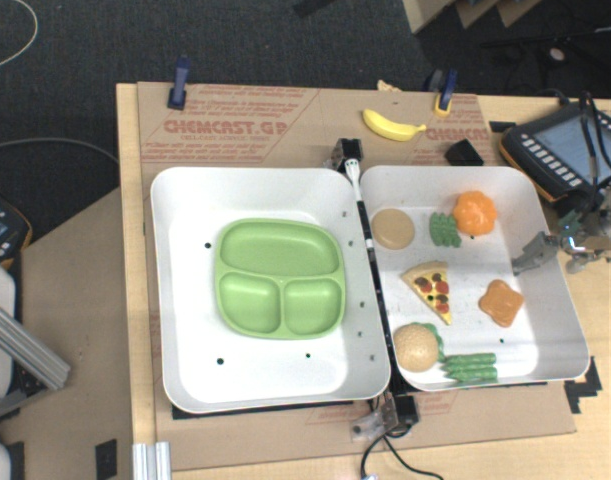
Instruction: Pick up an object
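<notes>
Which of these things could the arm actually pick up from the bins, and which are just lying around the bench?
Pickable, in the right bin: orange, pizza slice, round cookie, burger, green beans, brown bread piece, small green vegetable. In the left bin: green divided plate.

Lying about: banana, blue clamps, tablet.

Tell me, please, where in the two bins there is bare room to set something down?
Left bin: a bare white margin all around the green divided plate, widest below it. Right bin: crowded; small gap between pizza slice and orange fruit.
</notes>
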Controlling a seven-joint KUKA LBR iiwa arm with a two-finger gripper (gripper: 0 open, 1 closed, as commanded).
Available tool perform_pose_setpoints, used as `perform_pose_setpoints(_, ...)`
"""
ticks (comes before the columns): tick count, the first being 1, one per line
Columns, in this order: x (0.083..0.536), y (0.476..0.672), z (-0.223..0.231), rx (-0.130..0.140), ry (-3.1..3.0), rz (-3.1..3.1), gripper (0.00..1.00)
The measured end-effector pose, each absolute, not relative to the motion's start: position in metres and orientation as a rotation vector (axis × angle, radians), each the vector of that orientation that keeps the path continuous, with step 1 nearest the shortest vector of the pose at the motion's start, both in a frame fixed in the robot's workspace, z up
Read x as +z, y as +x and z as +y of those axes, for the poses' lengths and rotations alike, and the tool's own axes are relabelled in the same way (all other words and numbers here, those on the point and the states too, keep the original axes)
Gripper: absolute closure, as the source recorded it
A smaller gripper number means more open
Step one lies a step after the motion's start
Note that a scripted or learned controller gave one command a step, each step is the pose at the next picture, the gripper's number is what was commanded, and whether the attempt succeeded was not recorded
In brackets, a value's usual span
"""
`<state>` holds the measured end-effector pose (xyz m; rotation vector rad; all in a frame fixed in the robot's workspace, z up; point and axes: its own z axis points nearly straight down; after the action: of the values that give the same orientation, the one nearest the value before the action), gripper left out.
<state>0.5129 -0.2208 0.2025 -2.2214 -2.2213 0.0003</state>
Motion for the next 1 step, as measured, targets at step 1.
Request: perform_pose_setpoints(1, 0.0854, 0.4769, -0.2189, -0.004, -2.205, -2.211, 0.0)
